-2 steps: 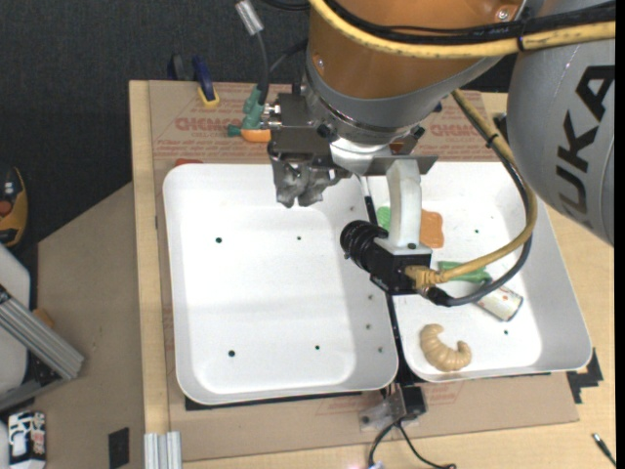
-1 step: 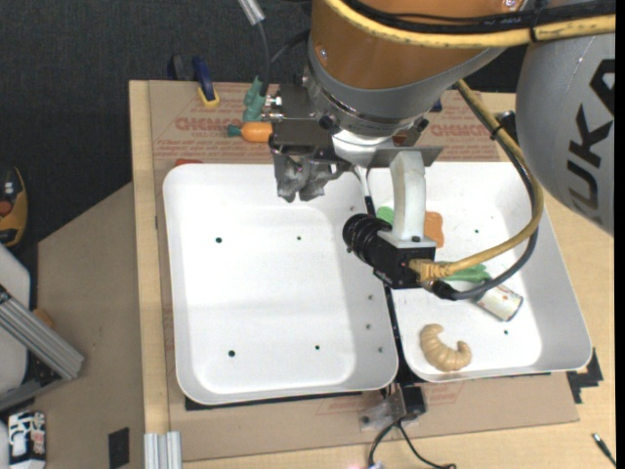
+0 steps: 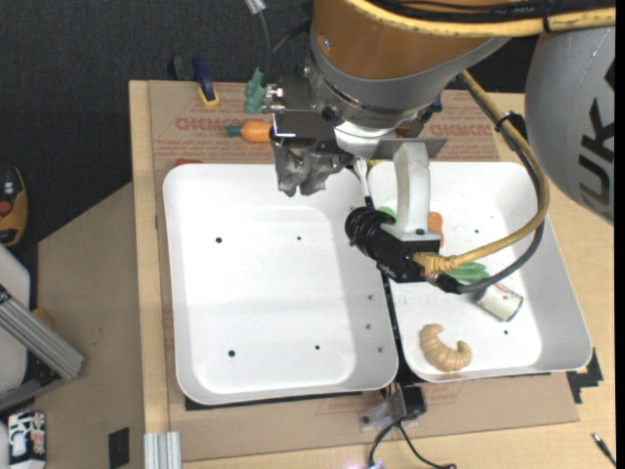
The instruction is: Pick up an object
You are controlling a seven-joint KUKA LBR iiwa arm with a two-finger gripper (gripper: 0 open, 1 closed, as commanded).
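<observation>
A tan, curled, ridged object [image 3: 445,348], shaped like a croissant or grub, lies in the near part of the right bin [image 3: 547,262], apart from the rest. Just beyond it to the right sits a small white cylinder [image 3: 499,304] with a dark open end, and a green piece [image 3: 472,273] lies touching the arm's yellow hose [image 3: 508,237]. An orange item [image 3: 434,223] and another green bit [image 3: 388,212] peek out beside the white upright part [image 3: 412,189] of the wrist near the divide between the bins.

The end effector [image 3: 305,176] hangs over the far edge of the left bin [image 3: 264,291]; whether its grey fingers are wide or narrow I cannot tell, and nothing shows between them. The big orange-banded arm [image 3: 410,18] covers the far middle of the bench [image 3: 146,164], and its black cable fitting [image 3: 386,242] crosses the divide, hiding part of the right bin's contents.
</observation>
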